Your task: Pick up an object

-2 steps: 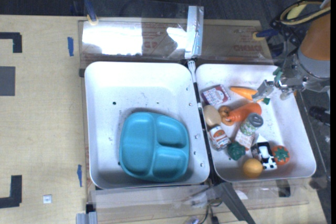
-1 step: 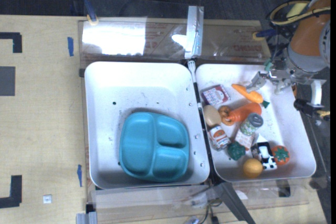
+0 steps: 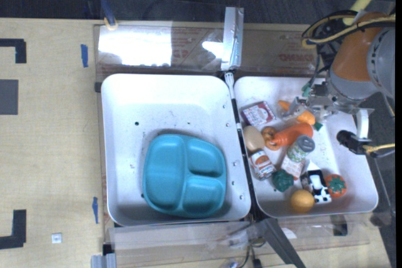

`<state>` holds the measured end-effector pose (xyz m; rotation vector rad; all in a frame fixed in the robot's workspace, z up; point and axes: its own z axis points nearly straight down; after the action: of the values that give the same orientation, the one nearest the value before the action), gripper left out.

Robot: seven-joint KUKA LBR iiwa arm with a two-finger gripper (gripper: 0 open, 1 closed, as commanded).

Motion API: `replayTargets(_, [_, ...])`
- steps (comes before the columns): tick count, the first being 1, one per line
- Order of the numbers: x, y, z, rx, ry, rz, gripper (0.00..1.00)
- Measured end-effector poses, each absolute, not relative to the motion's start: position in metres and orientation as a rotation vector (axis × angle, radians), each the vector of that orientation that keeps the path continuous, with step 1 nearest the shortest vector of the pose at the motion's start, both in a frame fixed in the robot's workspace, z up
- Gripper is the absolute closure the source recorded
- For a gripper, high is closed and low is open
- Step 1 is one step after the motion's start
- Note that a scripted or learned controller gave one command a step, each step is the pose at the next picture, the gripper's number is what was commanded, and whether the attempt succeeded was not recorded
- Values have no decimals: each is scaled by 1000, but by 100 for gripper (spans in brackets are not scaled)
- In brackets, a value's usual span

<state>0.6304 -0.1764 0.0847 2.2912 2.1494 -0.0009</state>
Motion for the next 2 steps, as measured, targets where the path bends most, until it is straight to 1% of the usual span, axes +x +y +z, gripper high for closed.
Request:
replayTargets(1, [630,-176,85,2291,2149,-1,0])
replayTargets(2, [631,-176,94,2290,2152,-2,100])
